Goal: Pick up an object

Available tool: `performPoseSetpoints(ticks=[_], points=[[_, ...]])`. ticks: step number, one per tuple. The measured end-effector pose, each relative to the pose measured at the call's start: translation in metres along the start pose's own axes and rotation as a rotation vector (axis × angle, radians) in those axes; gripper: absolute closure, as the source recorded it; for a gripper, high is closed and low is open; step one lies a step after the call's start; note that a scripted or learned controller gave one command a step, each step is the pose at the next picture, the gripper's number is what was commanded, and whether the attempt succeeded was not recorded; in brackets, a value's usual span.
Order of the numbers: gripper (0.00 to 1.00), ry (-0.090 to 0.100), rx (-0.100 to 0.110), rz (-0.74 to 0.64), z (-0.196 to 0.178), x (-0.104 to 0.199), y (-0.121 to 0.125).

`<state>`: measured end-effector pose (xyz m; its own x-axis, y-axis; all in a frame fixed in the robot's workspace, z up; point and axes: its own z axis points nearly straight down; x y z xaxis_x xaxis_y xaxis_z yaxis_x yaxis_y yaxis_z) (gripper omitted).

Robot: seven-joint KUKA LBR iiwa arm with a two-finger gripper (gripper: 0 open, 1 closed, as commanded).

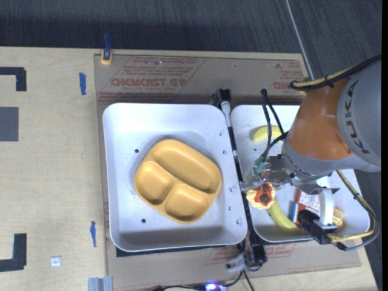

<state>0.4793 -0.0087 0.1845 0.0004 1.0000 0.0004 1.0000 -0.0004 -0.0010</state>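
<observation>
My arm (324, 126) reaches over the right bin (242, 117), and its gripper (267, 176) hangs low near that bin's left wall. Just below the gripper lies a small orange and red object (264, 194), resting against a yellow banana (281, 217). I cannot make out whether the gripper touches the orange object. A yellow-green rounded thing (262, 133) peeks out from under the arm at the back of the bin. A red, white and blue packet (306, 202) lies to the right of the banana.
The left bin (121, 126) holds a yellow three-part plate (177, 179) in its middle. Black cables (270, 117) run along the arm, and a dark clamp (223, 97) sits between the bins at the back. Tan bench surface (48, 162) stretches to the left.
</observation>
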Motion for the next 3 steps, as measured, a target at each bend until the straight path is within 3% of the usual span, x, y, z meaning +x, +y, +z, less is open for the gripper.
performPoseSetpoints(ticks=[3], points=[[1.00,-0.001,-0.012,-0.004,-0.031,0.001,0.005]])
